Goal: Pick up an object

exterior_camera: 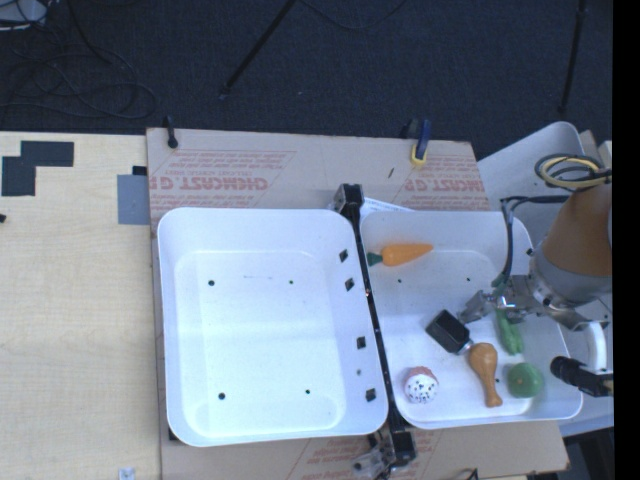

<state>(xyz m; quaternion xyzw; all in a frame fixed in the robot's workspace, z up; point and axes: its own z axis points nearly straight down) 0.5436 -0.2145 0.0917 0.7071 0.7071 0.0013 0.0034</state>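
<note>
Five objects, right bin.

Left bin: white, shallow, beside the right bin.
Cardboard sheet: brown, red print, under both bins.
Clamp: blue and yellow, on the cardboard's far edge.
Bench surface: light wood, left of the bins.
</note>
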